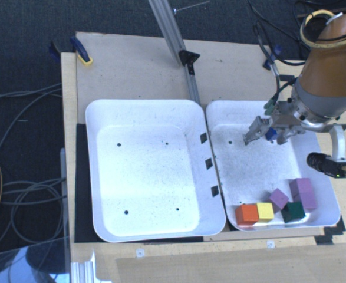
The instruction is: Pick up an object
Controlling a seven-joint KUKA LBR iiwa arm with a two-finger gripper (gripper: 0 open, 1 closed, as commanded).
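Gripper (pixel 266 132) over right bin (pixel 237 114); 5 blocks (pixel 277 206) inside.

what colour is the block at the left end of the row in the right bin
Orange block, clearest in the camera view, beside a yellow block.

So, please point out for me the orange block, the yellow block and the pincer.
orange block (pixel 247 213), camera view, middle of its top face.
yellow block (pixel 265 210), camera view, middle of its top face.
pincer (pixel 256 132), camera view, midway between its fingertips, above the right bin.
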